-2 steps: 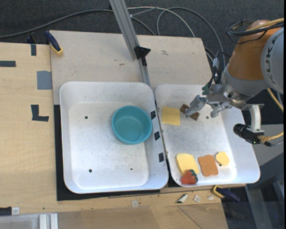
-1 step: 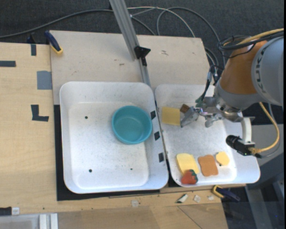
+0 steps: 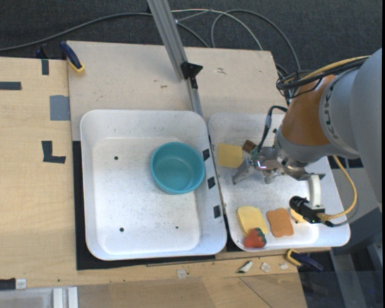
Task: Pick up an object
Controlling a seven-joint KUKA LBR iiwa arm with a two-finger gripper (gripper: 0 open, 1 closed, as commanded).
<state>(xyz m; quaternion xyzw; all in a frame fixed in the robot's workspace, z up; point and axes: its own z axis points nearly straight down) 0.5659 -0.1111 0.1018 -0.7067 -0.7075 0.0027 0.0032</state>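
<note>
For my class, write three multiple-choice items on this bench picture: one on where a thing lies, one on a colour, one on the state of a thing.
1. Where does the bowl lie?
A. in the left bin
B. in the right bin
C. on the bare bench

2. What colour is the bowl?
A. red
B. teal
C. black

3. How does the bowl stand?
A. upside down
B. on its side
C. upright, mouth up

Answers:
1 A, the bowl sits on the left bin's white floor.
2 B, it is blue-green inside and out.
3 C, its open hollow faces the camera.

The gripper hangs over the right bin, beside the yellow block.
</note>
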